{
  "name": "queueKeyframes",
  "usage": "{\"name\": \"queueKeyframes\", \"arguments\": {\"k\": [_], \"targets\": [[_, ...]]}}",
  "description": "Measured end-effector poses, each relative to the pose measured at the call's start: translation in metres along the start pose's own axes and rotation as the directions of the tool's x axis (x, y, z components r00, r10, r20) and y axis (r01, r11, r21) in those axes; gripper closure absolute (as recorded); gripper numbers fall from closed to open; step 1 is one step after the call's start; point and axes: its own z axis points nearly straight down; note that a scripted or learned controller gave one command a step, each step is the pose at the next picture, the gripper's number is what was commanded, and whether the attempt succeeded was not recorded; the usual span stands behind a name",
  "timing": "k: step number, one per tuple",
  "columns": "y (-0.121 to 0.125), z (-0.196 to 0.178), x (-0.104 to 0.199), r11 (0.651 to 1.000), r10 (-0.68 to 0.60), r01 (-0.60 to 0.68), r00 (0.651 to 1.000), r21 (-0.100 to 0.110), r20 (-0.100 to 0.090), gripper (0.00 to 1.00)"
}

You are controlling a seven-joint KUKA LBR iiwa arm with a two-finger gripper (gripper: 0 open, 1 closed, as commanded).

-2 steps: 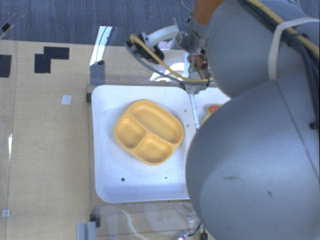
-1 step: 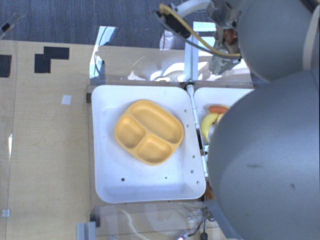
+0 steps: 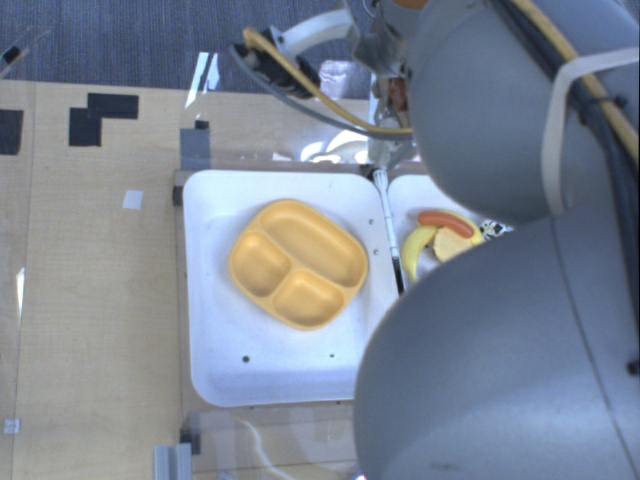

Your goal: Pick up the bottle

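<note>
Arm (image 3: pixel 520 268) fills the right side, covering most of the right bin (image 3: pixel 405 193). Left bin (image 3: pixel 215 368) carries a yellow divided plate (image 3: pixel 298 263) near its middle. At the right bin's left edge: a banana (image 3: pixel 416 248) touching a red sausage-like thing (image 3: pixel 447 222). Gripper state: cannot tell. Bottle: can't make it out; most of the right bin is hidden.

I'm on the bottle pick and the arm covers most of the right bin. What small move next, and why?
Probably lift the arm up and back to the right to uncover the right bin. Its grey body hides most of that bin, where I can make out a banana and a red piece, but no bottle. The left bin holds a yellow divided plate.
</note>
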Motion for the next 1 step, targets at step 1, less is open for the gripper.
{"name": "queueKeyframes", "arguments": {"k": [1], "targets": [[-0.0619,-0.0005,0.0022,1.0,0.001,-0.001,1.0,0.0,-0.001,1.0]]}}
